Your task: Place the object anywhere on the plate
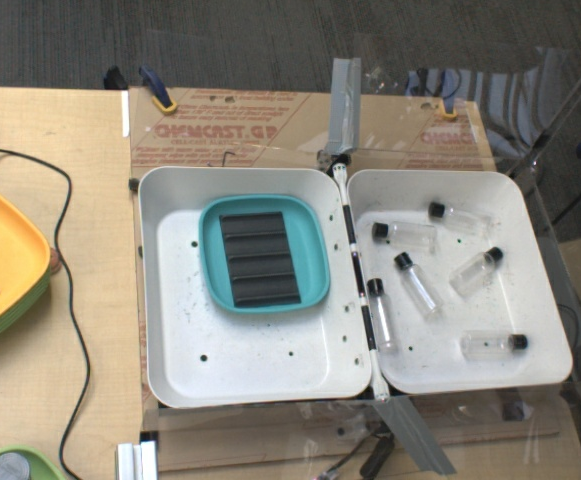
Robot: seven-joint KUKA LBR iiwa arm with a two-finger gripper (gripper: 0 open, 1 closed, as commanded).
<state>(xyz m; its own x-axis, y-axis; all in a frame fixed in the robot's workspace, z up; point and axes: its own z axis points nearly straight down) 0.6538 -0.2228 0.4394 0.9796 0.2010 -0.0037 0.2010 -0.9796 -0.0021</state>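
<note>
End effector: we cannot tell its state from this view, so we judge no grasp has been made yet.

Vials: six small clear tubes with black caps, all lying on their sides to the right of the plate. We take one of them as the task's object, but we cannot say which.

Look of the vials: the see-through bodies are faint against the white floor, and the black caps are the clearest marks. They appear light and round, so we expect them to roll if nudged.

Nearest vial: it lies right of the plate, along the seam between the bins and close to the wall. We think that leaves little room for a grip.

Right bin: right of the plate, it holds the scattered vials well apart from one another, probably so each can be picked alone.

Plate: teal, square with rounded corners, with a dark ribbed insert filling its middle. We judge the ribs would keep a tube from rolling off.

Left bin: it surrounds the plate, which sits toward its upper middle and clear of the walls.

Worktop: left of the plate it carries stacked yellow dishes and a black cable, neither part of the job.

Progress: nothing rests on the plate, so we judge the placing not yet done.
</note>
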